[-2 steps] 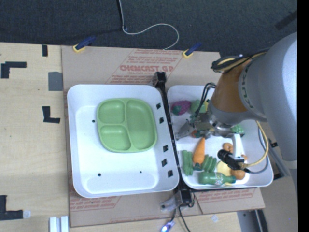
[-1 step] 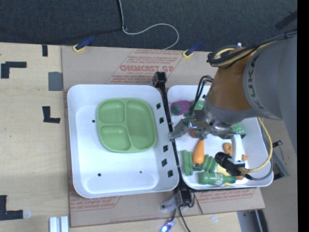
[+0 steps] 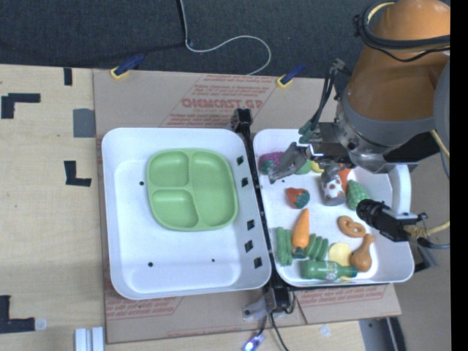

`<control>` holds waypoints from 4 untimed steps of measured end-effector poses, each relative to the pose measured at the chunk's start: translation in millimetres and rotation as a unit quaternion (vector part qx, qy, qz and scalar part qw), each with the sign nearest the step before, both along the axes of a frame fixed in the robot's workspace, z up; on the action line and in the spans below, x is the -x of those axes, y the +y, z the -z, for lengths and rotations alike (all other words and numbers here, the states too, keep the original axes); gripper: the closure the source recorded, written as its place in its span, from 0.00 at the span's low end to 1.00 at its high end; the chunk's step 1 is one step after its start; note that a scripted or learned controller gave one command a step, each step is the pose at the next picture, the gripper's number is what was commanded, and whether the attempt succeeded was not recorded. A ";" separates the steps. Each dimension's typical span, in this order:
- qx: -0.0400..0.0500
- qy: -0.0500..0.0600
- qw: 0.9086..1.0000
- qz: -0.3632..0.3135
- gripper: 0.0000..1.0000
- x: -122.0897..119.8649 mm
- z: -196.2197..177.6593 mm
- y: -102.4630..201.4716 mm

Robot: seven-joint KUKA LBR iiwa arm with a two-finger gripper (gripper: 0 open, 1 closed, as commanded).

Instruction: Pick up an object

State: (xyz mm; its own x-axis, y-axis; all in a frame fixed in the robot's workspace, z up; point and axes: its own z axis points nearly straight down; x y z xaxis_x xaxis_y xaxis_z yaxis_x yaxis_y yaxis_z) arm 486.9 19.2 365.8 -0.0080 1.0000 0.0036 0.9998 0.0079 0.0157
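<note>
The right white bin [image 3: 398,273] holds several toy foods: a carrot [image 3: 300,227], a red strawberry-like piece [image 3: 296,196], a purple piece [image 3: 270,157], green pods [image 3: 317,247], a yellow round piece [image 3: 338,253], a brown pretzel [image 3: 351,227], a drumstick [image 3: 362,250], a cucumber [image 3: 325,270] and a red-and-white piece [image 3: 333,187]. My gripper [image 3: 307,172] hangs over the back of this bin, open. One finger [image 3: 284,164] slants toward the purple piece and the other stands by the red-and-white piece. No toy is held between them. The arm hides the bin's far right corner.
The left white bin [image 3: 124,196] holds a green divided plate [image 3: 192,189]. A black divider [image 3: 252,196] runs between the bins. Both bins rest on cardboard [image 3: 146,101], with a cable [image 3: 219,46] lying behind.
</note>
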 end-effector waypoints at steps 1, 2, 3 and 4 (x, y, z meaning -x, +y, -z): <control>0.000 -0.001 1.000 0.000 0.00 2.6 -150.2 43.9; 0.003 0.012 1.000 0.000 0.00 4.0 -66.8 108.6; 0.004 0.014 1.000 0.002 0.00 4.8 25.7 130.0; 0.001 0.004 1.000 0.004 0.00 2.7 -76.0 102.2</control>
State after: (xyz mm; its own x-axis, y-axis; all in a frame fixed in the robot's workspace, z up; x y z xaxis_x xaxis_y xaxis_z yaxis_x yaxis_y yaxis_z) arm 484.2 121.4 441.8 -0.0007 1.0000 0.0019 1.0000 0.0007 0.0083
